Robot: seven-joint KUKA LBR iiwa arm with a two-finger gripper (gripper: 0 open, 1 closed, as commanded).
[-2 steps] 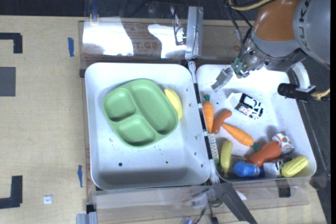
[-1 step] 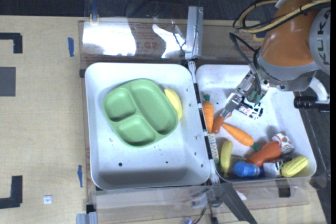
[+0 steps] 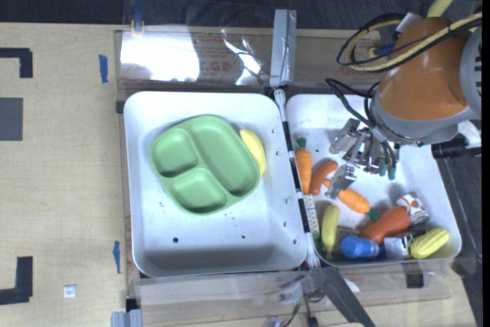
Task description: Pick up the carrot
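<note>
The carrot [image 3: 304,169], orange with a green top, lies along the left wall of the right bin [image 3: 321,112]. My gripper [image 3: 341,161] hangs low over the middle of that bin, just right of the carrot. It is open, with one metal finger [image 3: 343,138] toward the back and the other finger [image 3: 342,181] toward the front. Bare bin floor shows between them. An orange sausage-like piece [image 3: 324,171] lies between the carrot and the front finger.
Around the gripper lie an orange piece [image 3: 354,201], a red-orange piece [image 3: 387,223], a yellow corn cob [image 3: 330,224], a blue item [image 3: 357,247], a yellow lemon [image 3: 429,243] and a small white-and-red item [image 3: 411,205]. The left bin [image 3: 145,241] holds a green divided plate [image 3: 204,162] and a yellow banana [image 3: 254,150].
</note>
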